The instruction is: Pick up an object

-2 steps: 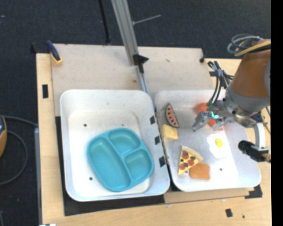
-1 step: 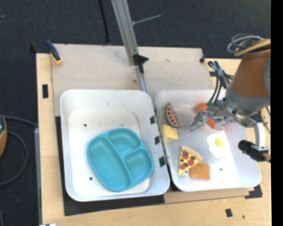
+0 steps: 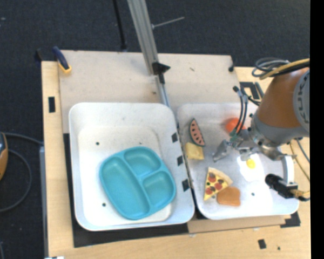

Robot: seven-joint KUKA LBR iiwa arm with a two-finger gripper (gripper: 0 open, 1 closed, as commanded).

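The tool (image 3: pixel 222 151) is low in the right bin (image 3: pixel 270 209), and its two fingers look spread apart with nothing between them. It sits near the middle of the bin, with the toy food all around it.

The closest thing is the pale yellow block (image 3: pixel 194 152), just beside the tool on its left. I think that is the one to go for. To do it well, the tool should slide over until the block sits right between the fingers, go straight down, and then squeeze. It should not bump the bin wall, which is close to the block.

Now let us count. There are two white bins on the desk (image 3: pixel 113 80). The left bin (image 3: pixel 119 112) has one blue plate (image 3: pixel 138 182) with three parts. The right bin has one watermelon slice (image 3: pixel 197 132), one yellow block, one pizza slice (image 3: pixel 215 183), one orange piece (image 3: pixel 229 197) touching the pizza, one red-orange thing (image 3: pixel 233 124) partly behind the arm, and one small yellow thing (image 3: pixel 250 163) under the arm. I cannot tell what those last two are.
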